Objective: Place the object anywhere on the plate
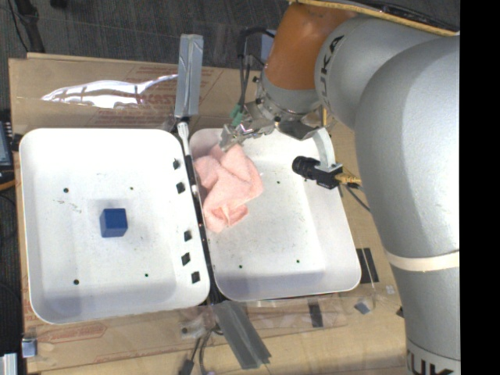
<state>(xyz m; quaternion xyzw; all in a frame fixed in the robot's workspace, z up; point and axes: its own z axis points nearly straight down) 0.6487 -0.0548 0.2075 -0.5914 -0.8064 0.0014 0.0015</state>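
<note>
Gripper [237, 133] over the pink cloth [226, 182] (grip state indiscernible, wrist hides it)

The bench [101, 76] is covered with brown cardboard and carries two shallow white bins side by side, touching along their inner edges. The left bin [47, 209] sits toward the left of the view, the right bin [312, 248] beside it. A shiny plastic patch [101, 94] lies on the cardboard behind the left bin.
</note>
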